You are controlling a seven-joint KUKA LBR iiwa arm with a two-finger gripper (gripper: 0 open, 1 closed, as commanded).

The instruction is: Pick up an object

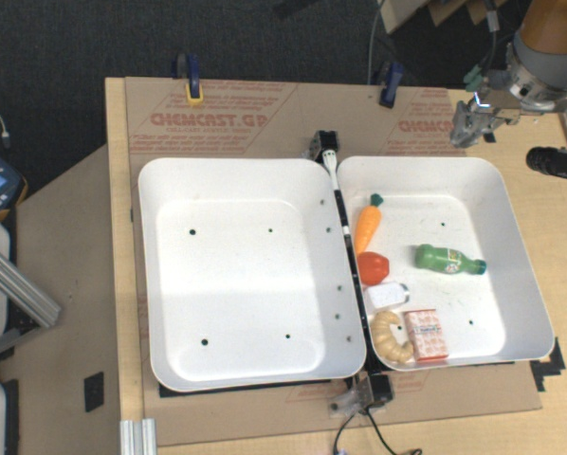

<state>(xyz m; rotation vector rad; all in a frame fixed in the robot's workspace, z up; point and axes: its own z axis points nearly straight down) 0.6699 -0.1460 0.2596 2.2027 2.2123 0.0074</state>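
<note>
While the arm reaches in from the two o'clock corner of the view, its gripper (469, 127) hangs above the bench just outside the far rim of the right bin (511, 207), with nothing seen between its fingers; whether they are spread or pressed together I cannot tell at this size. The orange band above the wrist sits at the one o'clock edge.

The things to pick all lie in the right bin, crowded toward its nine o'clock wall. A toy carrot (368, 226), orange with a dark green top, lies against the divider at roughly ten o'clock within that bin, its green end pointing away toward twelve. Just below it, touching or nearly so, sits a red rounded piece (373, 267), perhaps a tomato. Below that lies a small white object (387, 296). At six to seven o'clock of the bin a pale tan, bread-like ring (391, 337) rests beside a small red-and-white carton (426, 336), the two touching. A green bottle (448, 260) lies on its side near the bin's centre, apart from the others, its cap toward three o'clock.

The left bin (160, 254) stands alongside, sharing the dark clamp strip between them.
</note>
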